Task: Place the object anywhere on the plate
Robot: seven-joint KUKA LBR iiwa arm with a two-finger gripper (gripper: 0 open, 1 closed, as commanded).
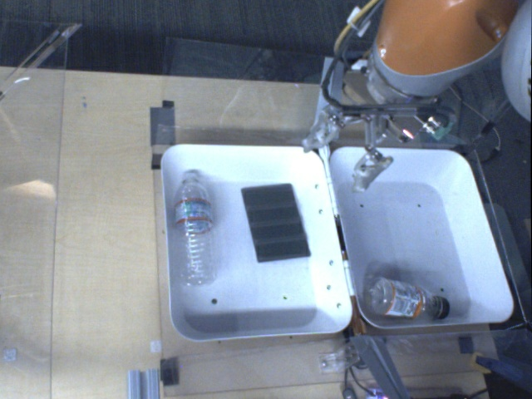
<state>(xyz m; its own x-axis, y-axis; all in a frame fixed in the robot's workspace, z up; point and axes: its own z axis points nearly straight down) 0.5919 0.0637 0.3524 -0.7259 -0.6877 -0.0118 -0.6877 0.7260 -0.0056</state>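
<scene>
A dark ribbed rectangular plate (275, 222) lies flat in the middle of the left bin (249, 306). A clear water bottle with a blue label (194, 225) lies beside it along that bin's left side. A second clear bottle with an orange label and dark cap (406, 299) lies on its side at the near edge of the right bin (465, 223). My gripper (340, 158) hangs over the far end of the wall between the two bins. It is open, with nothing between its fingers (366, 170), well away from both bottles.
The orange and grey arm (440, 23) fills the upper right above the right bin's far edge. Pale wooden bench (83, 223) stretches to the left of the bins. Black brackets (164, 127) sit at the left bin's corners.
</scene>
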